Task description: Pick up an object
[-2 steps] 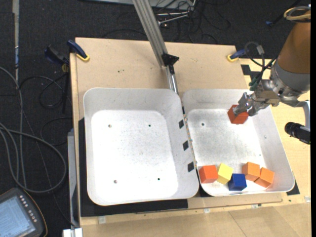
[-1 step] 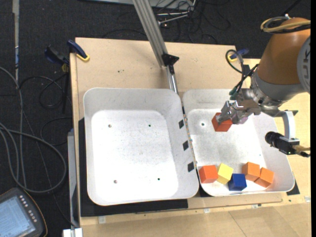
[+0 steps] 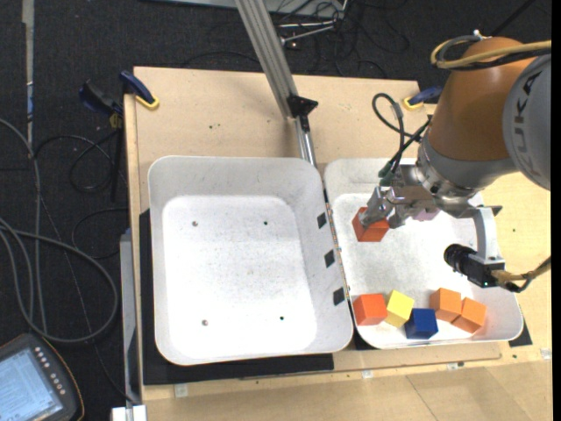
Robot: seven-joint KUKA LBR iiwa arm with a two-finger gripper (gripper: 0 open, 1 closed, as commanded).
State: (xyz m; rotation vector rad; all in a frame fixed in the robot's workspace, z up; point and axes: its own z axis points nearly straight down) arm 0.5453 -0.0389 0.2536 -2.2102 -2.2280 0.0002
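Blue clamps (image 3: pixel 131 84); black cables (image 3: pixel 53 226); tablet screen (image 3: pixel 26 384)

Robotics lab: wooden bench (image 3: pixel 228 112), floor cables (image 3: pixel 53 235), teach pendant (image 3: pixel 31 384), clamps (image 3: pixel 131 90).

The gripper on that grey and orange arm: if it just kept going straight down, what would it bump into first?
Probably the orange-red cube directly at the gripper, over the right white bin. Whether they already touch is unclear from this slanted view.
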